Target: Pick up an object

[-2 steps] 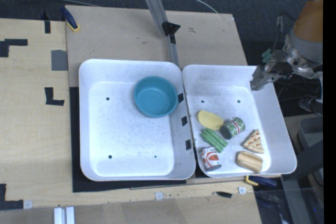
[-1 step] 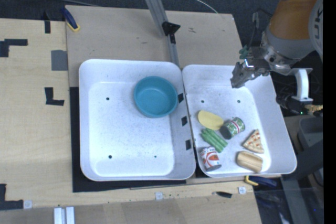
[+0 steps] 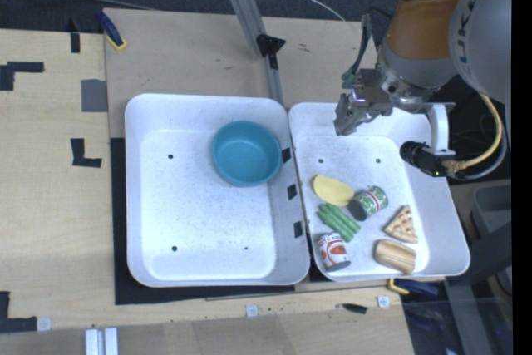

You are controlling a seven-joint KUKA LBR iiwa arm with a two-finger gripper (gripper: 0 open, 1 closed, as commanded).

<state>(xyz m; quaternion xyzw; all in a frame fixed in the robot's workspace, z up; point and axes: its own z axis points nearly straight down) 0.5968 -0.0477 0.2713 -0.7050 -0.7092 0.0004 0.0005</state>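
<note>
Pick candidates sit clustered in the right bin (image 3: 432, 204), toward its near edge: yellow lemon-like piece (image 3: 333, 189), green bean pods (image 3: 338, 221), two small cans (image 3: 369, 201) (image 3: 332, 251), pizza slice (image 3: 401, 224), bread roll (image 3: 394, 255). Gripper (image 3: 352, 116) hangs over the far edge with nothing in it; grip state can't tell. Risk: the tight packing could mean nudging neighbours; the round cans and smooth plastic may slip. Blue bowl (image 3: 246, 152) sits in the left bin (image 3: 158, 204).
</note>
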